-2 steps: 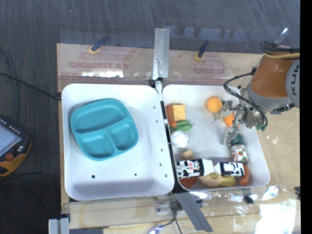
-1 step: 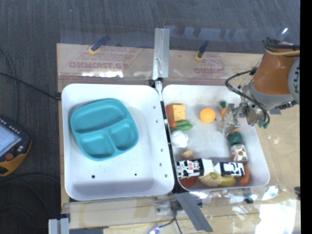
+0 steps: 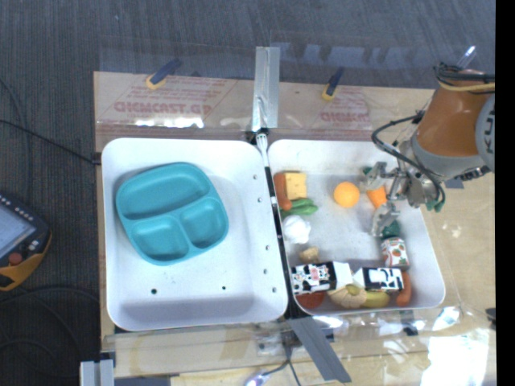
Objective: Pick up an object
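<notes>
Camera view, bins: I see two shallow white bins side by side; the left bin (image 3: 137, 296) bears a teal three-compartment plastic tray (image 3: 170, 211), the right bin (image 3: 354, 163) holds the clutter.

Camera view, arm: the grey arm with its orange band (image 3: 455, 123) enters from the right of the frame, and the two-finger gripper (image 3: 389, 209) hangs low over the right side of the right bin.

Camera view, jaws: too tangled with cable and small items for me to judge; I cannot tell how they stand or whether anything is between them.

Camera view, candidates: a small orange ball (image 3: 346, 195) sits left of the gripper, an orange wedge-shaped piece (image 3: 376, 197) just beside it, and a small red-and-white carton (image 3: 394, 252) just below it.

Camera view, other items: an orange-and-yellow block (image 3: 291, 186), a green piece (image 3: 303, 207) and a white lump (image 3: 296, 229) lie along the bin's left wall; two black-and-white patterned boxes (image 3: 312, 277) and a yellow banana-like piece (image 3: 358, 297) lie along the bottom wall.

Step in hand: I judge this as the descent onto a target, probably the wedge or the carton.

Next move: I'd need the fingers squarely either side of one item, then a close and a straight lift clear of its neighbours.
</notes>
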Controlling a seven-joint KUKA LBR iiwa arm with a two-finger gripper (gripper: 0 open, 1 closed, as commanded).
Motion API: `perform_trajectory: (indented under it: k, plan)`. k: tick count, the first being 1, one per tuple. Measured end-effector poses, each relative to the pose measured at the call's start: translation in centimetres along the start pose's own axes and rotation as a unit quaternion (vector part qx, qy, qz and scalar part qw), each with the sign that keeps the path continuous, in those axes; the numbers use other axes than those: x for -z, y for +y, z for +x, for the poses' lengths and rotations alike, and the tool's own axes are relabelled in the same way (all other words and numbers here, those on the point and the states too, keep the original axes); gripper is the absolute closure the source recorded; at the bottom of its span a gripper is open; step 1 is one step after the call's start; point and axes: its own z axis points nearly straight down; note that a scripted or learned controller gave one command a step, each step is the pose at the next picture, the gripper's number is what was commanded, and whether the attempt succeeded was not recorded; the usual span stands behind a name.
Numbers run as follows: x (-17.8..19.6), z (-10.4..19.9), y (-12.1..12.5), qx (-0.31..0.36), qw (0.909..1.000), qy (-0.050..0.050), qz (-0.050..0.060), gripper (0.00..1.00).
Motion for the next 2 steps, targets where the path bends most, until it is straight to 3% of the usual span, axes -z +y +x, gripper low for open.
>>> perform_trajectory:
  k: [1,2]
  plan:
    - [-1.2,0.0,4.8,-0.01,0.9999,0.003,-0.003,0.0]
    - [-1.1,-1.0,11.9,-0.015,0.9999,0.002,-0.004,0.0]
